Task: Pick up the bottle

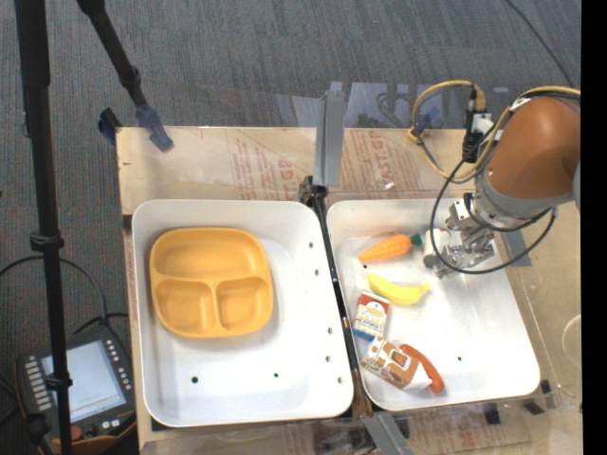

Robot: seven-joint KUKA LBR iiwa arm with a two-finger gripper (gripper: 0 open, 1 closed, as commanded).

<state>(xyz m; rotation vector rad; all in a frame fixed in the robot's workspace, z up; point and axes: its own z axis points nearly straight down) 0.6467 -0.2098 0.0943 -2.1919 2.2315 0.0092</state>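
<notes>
Broadly, the left bin (285, 358) poses no risk: it carries a yellow divided plate (211, 282), well apart from the work. The right bin (488, 335) is where trouble could start. The arm (529, 154) reaches over its far right corner, and cables looping beside the wrist could drag if it swings wide.

The likeliest bottle (406, 366) is the white-and-orange item lying flat near the front edge of the right bin, close to the wall between the bins. I cannot be sure it is a bottle and not a pack. Lying flat, it could roll or slide from a grip, and a descent that close to the wall could catch the rim.

A banana (398, 290), a carrot (386, 248) and a small carton (371, 318) lie between the bottle and the gripper. A low, straight approach would likely knock them, and the carton just beside the bottle could be taken by mistake.

The gripper (462, 252) hangs near the carrot and banana, well apart from the bottle. Whether it is open or closed cannot be made out, and nothing shows in it.
</notes>
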